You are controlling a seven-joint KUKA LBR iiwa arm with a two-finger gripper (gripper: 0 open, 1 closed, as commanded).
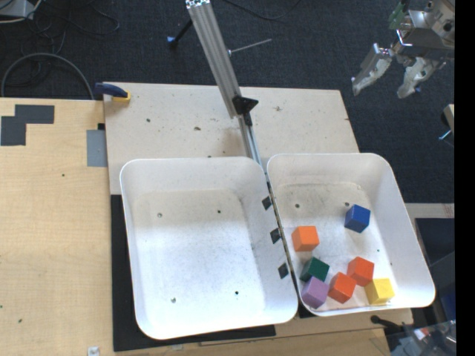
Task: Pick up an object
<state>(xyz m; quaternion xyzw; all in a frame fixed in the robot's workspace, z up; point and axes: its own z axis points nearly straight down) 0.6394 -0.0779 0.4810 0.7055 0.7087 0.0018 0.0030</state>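
Blue cube (357, 218) and six other cubes lie in the right bin (401, 199), none picked yet.

The pincer (391, 78) hangs high at the upper right, well apart from the bins, fingers spread open and holding nothing. The orange cube (305, 237) sits near the bin divider; the green cube (317, 268), purple cube (315, 291), two red-orange cubes (352, 279) and yellow cube (380, 291) crowd the near corner. I judge this is the approach step: next the arm must travel over the right bin and descend on one cube, perhaps the blue, which stands alone.
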